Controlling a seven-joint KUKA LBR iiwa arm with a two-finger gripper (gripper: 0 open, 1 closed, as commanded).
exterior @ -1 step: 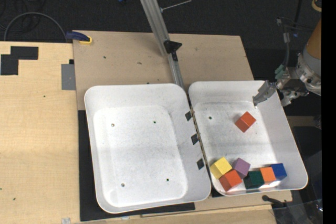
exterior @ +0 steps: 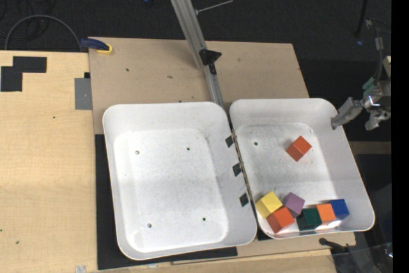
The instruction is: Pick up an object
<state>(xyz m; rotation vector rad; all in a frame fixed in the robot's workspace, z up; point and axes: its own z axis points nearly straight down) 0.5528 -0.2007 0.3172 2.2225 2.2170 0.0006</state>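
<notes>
The two-finger metal gripper (exterior: pixel 358 110) hangs at the upper right rim of the shallow white plastic right bin (exterior: pixel 281 109); whether its jaws are released or clenched cannot be told. Inside that bin, a lone red-orange cube (exterior: pixel 298 148) lies near the centre. Along its lower edge cluster a yellow cube (exterior: pixel 270 203), purple cube (exterior: pixel 294 202), red cube (exterior: pixel 280 219), green cube (exterior: pixel 309 218), orange cube (exterior: pixel 326 211) and blue cube (exterior: pixel 339 208)

gripper (exterior: pixel 358 113): grey metal fingers, pale silver hardware
wrist: small green detail above the metal parts
</notes>
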